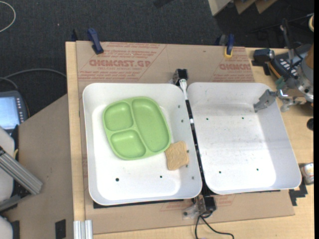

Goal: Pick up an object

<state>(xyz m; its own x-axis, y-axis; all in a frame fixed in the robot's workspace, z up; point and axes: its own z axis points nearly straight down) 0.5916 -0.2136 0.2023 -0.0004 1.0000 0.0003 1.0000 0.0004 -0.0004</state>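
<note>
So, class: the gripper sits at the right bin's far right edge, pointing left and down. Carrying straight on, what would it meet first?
Probably the bare floor of the right bin. The gripper points at nothing else; height is hard to judge.

Green tray (136, 128) and tan piece (177, 155) touching, crowd left bin (99, 183); right bin (234, 148) floor open.

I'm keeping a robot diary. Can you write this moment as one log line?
gripper: above right bin's far right corner | green divided plate, tan sponge: left bin | nothing held
</note>
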